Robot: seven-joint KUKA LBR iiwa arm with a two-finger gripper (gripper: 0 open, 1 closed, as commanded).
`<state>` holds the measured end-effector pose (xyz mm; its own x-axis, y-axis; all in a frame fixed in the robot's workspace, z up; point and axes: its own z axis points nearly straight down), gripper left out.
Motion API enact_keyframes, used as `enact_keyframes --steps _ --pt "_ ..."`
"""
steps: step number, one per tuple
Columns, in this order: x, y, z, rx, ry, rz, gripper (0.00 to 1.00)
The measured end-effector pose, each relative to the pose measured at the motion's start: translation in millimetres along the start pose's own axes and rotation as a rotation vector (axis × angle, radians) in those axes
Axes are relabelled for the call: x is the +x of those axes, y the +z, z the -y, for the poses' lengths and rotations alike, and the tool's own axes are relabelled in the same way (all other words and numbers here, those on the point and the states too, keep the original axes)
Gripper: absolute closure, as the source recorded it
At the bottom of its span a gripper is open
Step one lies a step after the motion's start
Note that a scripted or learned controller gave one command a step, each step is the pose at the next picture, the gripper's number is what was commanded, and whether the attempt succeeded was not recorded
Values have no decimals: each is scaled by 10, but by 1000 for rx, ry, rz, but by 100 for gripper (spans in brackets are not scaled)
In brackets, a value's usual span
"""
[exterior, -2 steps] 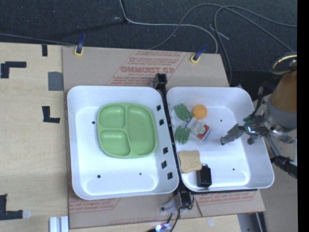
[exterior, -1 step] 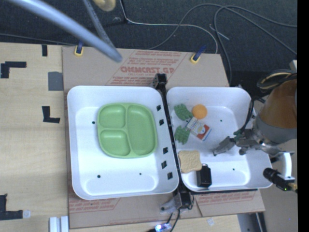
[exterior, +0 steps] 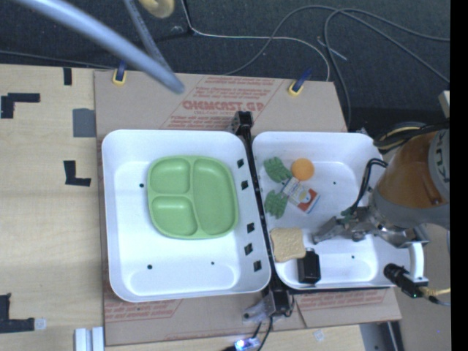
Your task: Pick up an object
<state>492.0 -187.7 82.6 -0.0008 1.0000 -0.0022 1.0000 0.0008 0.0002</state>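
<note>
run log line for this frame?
gripper over right bin, nothing seen held | nearest: toast, black block | green tray in left bin

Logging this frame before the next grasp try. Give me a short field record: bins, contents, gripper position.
left bin: holds a green divided plate
right bin: holds the loose items
right bin contents: orange ball, two green leafy pieces, small white and red packet, slice of toast, black block
gripper: low over the right bin, right of the toast, reaching from the right
held object: nothing seen between the fingers
arm: grey with orange band, at the right bin's right edge
</note>
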Motion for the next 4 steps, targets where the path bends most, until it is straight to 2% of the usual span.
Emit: enact_keyframes --steps 1,2,3,4 --pt "-7 -134 -12 -3 0 1 100" --pt "-76 -711 43 -3 1 0 100" --pt "-11 -1182 -30 -4 -1 -1 100" --pt "-24 -1818 -53 -6 -1 1 100"
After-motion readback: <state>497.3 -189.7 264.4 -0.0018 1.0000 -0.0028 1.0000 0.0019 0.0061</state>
